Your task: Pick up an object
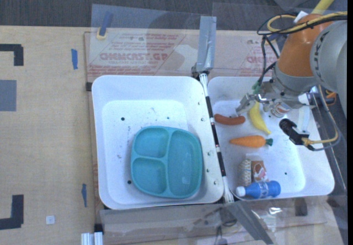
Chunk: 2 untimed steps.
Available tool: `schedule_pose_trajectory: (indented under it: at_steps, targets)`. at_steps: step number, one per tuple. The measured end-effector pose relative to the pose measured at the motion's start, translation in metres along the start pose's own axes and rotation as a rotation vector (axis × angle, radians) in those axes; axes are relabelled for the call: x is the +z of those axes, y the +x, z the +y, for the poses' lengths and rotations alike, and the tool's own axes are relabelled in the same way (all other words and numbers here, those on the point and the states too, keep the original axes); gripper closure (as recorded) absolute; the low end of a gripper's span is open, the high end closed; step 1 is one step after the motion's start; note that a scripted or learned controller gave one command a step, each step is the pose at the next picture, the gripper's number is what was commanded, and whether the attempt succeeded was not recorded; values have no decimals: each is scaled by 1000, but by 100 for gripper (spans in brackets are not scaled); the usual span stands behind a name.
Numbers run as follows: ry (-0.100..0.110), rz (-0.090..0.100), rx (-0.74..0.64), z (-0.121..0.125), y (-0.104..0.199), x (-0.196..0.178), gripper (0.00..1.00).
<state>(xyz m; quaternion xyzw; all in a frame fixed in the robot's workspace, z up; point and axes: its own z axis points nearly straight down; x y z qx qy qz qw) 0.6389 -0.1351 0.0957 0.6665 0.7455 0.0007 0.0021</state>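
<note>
Banana is your likeliest target: it lies in the right bin toward twelve o'clock, tilted, its upper end just under the gripper. You should judge it a light toy, stiff and smooth, so it may slip or roll off its curve. Take it across the thick middle, with the jaws square to its length.

At nine o'clock from it lies the sausage, close enough to be nudged. At six o'clock from it is the carrot. Further down sit a small packet and a blue bottle. The left bin holds a teal tray.

You see the gripper low over the banana's top end, its fingers seemingly spread on either side. Whether they are touching it, you cannot tell. Nothing is clearly held.
</note>
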Motion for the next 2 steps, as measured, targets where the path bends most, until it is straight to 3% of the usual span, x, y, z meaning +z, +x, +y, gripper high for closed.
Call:
schedule_pose_trajectory:
  at_steps: [1, 2]
  targets:
    - [-2, -1, 5, 0, -3, -10, 100]
    - [1, 1, -89, 9, 39, -93, 100]
